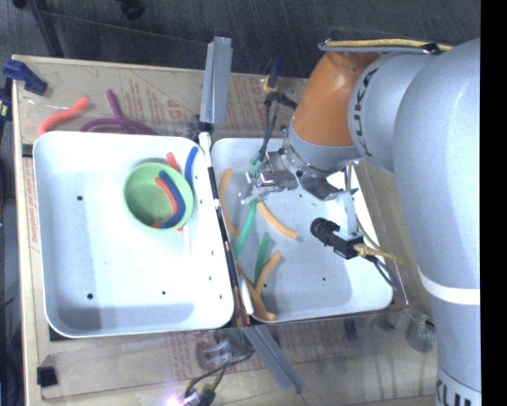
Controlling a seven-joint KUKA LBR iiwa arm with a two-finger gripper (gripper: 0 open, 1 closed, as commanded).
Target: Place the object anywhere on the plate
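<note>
A green plate [143, 194] lies in the left bin [92, 260], toward its back right. On the plate's right side rest a red curved piece [170, 184] and a blue curved piece [189, 194]. My gripper [256, 183] hangs low over the back left of the right bin [329, 290]. Just below it a green stick [248, 223] lies slanted; whether the gripper touches it is unclear. Nearby lie an orange stick [280, 222], a second green stick [261, 255], another orange stick [269, 271] and an orange piece [224, 184] by the bin's left wall.
The arm's grey and orange body [380, 100] covers the right bin's back right. A black part [331, 233] juts from the wrist over the bin's middle. Behind the left bin lie a red-handled tool [63, 115] and a purple hose [118, 125]. A grey metal bar [217, 79] stands between the bins.
</note>
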